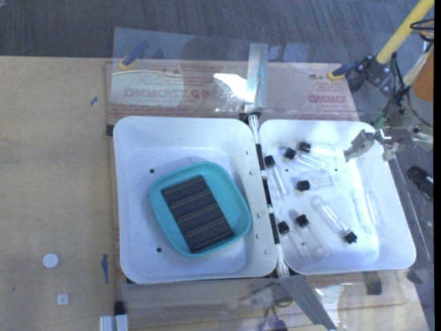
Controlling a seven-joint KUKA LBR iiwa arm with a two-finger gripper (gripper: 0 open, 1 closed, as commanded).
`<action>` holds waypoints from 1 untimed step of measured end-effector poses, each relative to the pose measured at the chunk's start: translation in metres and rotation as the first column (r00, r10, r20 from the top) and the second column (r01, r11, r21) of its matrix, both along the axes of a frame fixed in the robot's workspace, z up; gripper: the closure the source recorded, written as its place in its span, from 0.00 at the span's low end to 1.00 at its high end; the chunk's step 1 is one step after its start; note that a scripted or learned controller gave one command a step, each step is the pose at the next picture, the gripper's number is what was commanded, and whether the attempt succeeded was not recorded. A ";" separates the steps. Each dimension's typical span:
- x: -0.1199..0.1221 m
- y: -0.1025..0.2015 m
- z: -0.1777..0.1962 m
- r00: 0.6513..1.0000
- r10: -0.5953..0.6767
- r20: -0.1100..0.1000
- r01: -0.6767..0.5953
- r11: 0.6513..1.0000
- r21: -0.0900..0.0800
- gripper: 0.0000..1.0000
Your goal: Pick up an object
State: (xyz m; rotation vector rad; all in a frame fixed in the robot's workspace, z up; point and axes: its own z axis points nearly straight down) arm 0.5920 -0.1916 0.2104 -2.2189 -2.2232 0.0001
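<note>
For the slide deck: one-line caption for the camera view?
Tool above the right bin of clear black-capped vials; left bin holds a teal tray.

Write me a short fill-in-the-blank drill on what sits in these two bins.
1. The teal tray lies in the ____ bin as the camera sees it.
2. On that tray rests a dark ribbed block whose colour is ____.
3. The clear vials in the other bin have caps coloured ____.
4. The gripper hangs over the right bin's ____ edge.

Missing words: left; black; black; far
</note>
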 end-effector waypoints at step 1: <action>-0.052 0.026 -0.115 1.000 -0.002 0.000 0.002 1.000 0.003 0.00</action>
